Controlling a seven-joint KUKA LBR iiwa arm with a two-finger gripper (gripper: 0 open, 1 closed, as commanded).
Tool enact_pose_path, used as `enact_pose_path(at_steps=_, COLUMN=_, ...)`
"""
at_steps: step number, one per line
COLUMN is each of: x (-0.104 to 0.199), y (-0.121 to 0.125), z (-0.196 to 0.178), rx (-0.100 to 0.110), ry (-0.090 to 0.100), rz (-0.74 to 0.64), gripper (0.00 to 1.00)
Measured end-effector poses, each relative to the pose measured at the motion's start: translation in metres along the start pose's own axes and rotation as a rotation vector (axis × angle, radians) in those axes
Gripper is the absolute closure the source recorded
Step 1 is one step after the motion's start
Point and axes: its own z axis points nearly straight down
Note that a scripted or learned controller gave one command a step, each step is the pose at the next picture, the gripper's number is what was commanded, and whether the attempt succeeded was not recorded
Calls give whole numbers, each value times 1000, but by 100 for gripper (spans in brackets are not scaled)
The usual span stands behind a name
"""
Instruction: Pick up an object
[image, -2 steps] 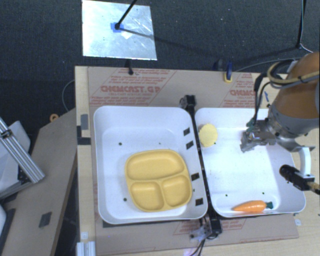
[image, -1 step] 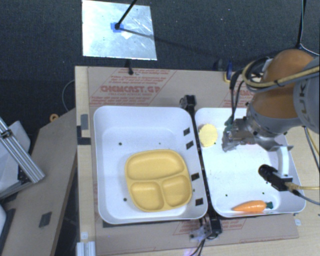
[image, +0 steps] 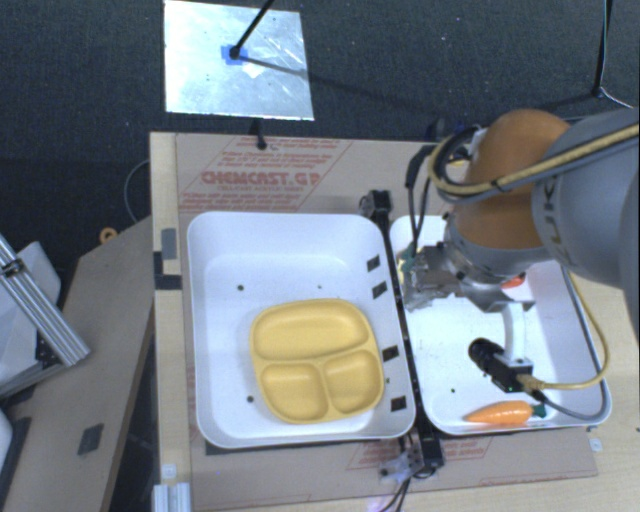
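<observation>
While a grey arm (image: 590, 200) leans in from the view's right, an orange carrot (image: 497, 412) lies untouched in the neighbouring bin (image: 445, 345). It sits to the view's right of the yellow tray (image: 316, 358) and a little nearer the camera. The carrot rests on its side along that bin's near wall, its green end turned away from the tray.

The yellow tray lies flat in the near half of its own white bin (image: 290, 250). Its two small compartments face the camera and the long one lies beyond them. Off to the view's left of the tray, past the bin wall and the tan bench (image: 110, 320), a length of aluminium framing (image: 35, 310) juts in from the edge.

About level with the tray's far rim, just across the wall where the two bins meet, the gripper (image: 425, 280) hangs low over the neighbouring bin. It is well apart from the carrot. Whether it is spread or pressed together cannot be told from this angle. A small orange-red thing (image: 512, 283) peeks out from under the wrist on the side away from the tray, too hidden to name. Above it bulges the arm's orange band (image: 510, 150).

Farther back than the tray, a cardboard sheet (image: 270, 170) with red lettering shows from under both bins. Beyond that, farthest from the tray, a shiny silver square (image: 238, 60) with a blue mark lies on the dark floor.
</observation>
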Motion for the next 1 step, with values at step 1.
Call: enact_pose_path(at_steps=1, x=51, y=-9, z=-6, rx=-1, ry=0, rz=-1, gripper=100)
